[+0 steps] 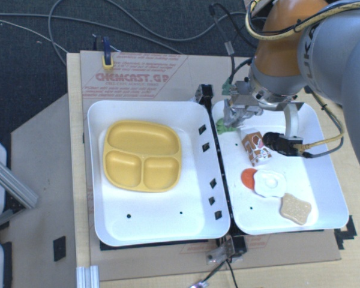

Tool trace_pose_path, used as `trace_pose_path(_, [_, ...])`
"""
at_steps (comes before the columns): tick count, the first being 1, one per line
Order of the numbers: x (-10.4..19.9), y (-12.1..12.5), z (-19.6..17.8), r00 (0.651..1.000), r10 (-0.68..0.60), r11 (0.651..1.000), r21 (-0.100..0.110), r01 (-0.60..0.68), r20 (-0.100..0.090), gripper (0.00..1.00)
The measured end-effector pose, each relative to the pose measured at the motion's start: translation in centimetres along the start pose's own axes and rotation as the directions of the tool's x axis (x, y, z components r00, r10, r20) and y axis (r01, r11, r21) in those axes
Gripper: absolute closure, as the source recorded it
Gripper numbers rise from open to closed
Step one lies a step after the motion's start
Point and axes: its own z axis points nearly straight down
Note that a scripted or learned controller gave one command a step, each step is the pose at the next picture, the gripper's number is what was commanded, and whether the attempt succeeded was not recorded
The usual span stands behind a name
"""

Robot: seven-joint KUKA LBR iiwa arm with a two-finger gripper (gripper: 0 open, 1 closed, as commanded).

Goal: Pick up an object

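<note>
gripper [239, 114] sits over right bin's [327, 161] far-left corner, above a small green item [225, 126]; can't tell its state or if it's holding anything. item prob. light, soft-ish plastic; grab across narrow middle. carton [255, 148], egg [269, 183], bread [296, 209] near front.

The arm [324, 41] runs off the top and right edges, its base out of frame. Below its orange band, the gripper [237, 114] hides its own fingertips and most of a small green object [224, 126] beneath it. Left of the arm, the brown board's [138, 71] red print is too faint to read fully.
</note>
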Motion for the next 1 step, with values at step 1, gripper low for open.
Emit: trace_pose_path(1, [5.65,1.74,-0.69,1.0,-0.001,1.0,0.0,0.001,-0.001,1.0])
